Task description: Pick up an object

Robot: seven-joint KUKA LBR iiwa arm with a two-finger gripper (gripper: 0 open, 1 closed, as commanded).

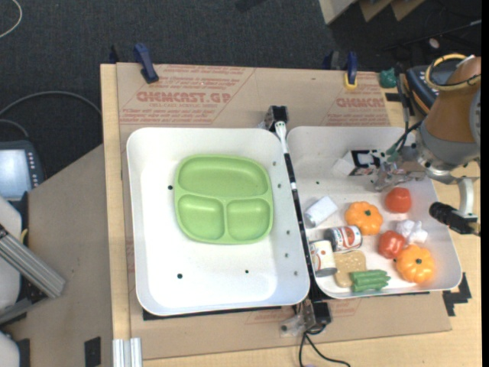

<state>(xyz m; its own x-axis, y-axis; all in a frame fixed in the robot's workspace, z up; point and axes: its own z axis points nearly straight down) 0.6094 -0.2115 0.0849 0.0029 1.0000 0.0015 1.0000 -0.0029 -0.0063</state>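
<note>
gripper (391,173) over right bin (325,147) | can (345,237) on side, long axis left-right

Two shallow white plastic bins (145,228): smooth, slight sheen. Light green three-compartment plastic plate (224,198): matt, smooth. Table (229,90) top: brown paper-faced board, matt, red print. Two orange plastic pumpkins (365,217), two red plastic tomatoes (397,199): glossy. Small red-labelled can (343,238): shiny. Blue clamps (145,62) at table's far edge: plastic-looking.
</note>
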